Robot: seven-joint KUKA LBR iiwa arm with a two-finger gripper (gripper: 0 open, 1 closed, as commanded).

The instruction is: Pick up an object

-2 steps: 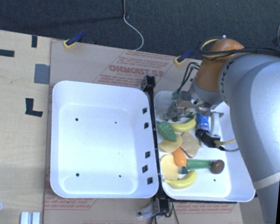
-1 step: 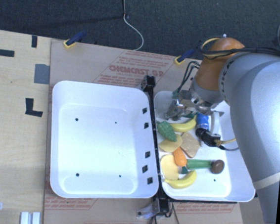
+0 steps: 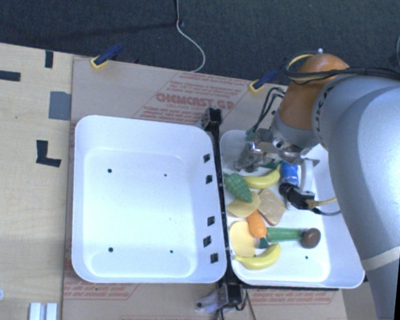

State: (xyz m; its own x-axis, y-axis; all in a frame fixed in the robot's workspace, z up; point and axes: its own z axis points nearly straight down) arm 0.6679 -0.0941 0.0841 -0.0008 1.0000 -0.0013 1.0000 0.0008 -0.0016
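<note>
Camera view: tool (image 3: 257, 157) down in right bin (image 3: 316, 274), at its far end, just above a banana (image 3: 263, 178); cannot tell if open or shut. Close by in that bin, all in a heap: green toy (image 3: 239, 187), blue can (image 3: 290, 174), tan slice (image 3: 272, 207), orange bit (image 3: 256, 224), green stick with brown knob (image 3: 288, 235), second banana (image 3: 264, 258). Left bin (image 3: 139, 199) beside it on counter (image 3: 14, 172), sides touching.

cardboard sheet (image 3: 150, 97) — red print "CHEMCAST GP"
</note>
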